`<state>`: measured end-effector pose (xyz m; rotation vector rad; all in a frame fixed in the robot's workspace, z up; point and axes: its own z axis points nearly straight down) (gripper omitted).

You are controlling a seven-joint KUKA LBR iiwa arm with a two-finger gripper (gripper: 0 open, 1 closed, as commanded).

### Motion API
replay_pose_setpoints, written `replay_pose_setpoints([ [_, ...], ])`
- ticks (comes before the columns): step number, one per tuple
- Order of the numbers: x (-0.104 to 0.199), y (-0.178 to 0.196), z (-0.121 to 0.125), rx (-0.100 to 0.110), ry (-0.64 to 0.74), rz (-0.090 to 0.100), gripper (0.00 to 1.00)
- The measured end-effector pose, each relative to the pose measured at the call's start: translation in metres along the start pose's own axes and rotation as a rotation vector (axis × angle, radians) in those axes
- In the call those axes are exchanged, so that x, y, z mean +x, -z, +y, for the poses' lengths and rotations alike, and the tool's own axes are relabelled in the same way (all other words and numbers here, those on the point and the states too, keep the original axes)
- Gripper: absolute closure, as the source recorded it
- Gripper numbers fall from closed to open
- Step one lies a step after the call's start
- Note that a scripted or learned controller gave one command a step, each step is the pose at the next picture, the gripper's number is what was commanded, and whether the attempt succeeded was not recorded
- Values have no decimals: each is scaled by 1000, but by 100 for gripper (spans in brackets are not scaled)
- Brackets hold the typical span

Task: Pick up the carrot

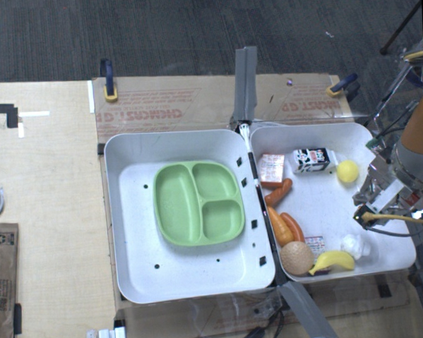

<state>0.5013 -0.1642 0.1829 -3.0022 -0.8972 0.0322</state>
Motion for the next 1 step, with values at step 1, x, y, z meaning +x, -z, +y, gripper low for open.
replay_pose_setpoints([
  [1, 7, 69, 68, -12, 35, 13, 100],
])
